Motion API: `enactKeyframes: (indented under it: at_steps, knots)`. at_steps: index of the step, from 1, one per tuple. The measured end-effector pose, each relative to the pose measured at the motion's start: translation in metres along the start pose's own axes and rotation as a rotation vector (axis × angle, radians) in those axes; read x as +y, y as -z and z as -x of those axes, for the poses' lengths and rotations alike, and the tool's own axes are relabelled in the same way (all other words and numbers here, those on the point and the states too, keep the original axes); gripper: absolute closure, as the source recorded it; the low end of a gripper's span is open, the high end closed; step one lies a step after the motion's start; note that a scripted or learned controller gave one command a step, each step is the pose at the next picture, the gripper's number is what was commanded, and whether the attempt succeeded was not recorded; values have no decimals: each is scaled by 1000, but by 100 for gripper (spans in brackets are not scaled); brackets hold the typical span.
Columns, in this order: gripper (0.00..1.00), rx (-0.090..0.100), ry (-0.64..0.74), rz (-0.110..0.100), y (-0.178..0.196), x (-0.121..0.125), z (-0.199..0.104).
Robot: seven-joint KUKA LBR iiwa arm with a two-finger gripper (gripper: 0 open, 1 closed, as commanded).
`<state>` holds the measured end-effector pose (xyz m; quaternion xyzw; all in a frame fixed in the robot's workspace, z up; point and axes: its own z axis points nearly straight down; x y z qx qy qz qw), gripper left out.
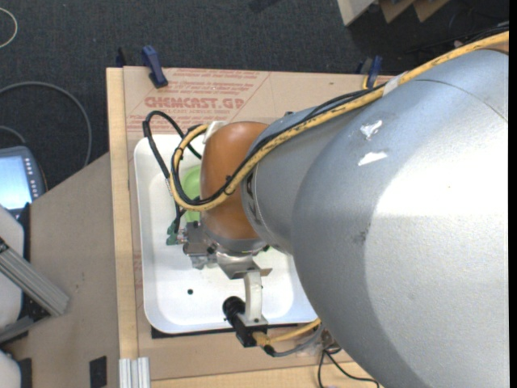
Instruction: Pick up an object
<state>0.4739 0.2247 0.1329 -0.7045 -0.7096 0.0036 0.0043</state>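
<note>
The grey arm with its orange band (230,180) reaches from the right over the left white bin (161,297) and covers most of it. A light green object (191,183) lies in the bin's upper part, mostly hidden behind the orange band and a yellow-black cable. My gripper (187,239) hangs below the band, low over the bin's left-middle, just below the green object. The wrist hides its tip, and I cannot tell if it touches anything. A small dark speck (190,291) sits on the bin floor.
The bin rests on a wooden bench (121,217) with a printed cardboard sheet (194,95) behind it. Blue clamps (153,65) hold the bench's back edge. A black fitting with cables (238,318) hangs off the wrist over the bin's front rim.
</note>
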Motion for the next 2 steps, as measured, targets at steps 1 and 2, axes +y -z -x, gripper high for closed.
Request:
enactKeyframes:
  at_steps: [1, 2]
  knots:
    - [100, 1, -8, 14, -37, 37, 0]
    - [100, 3, -7, 13, -28, 36, -1]
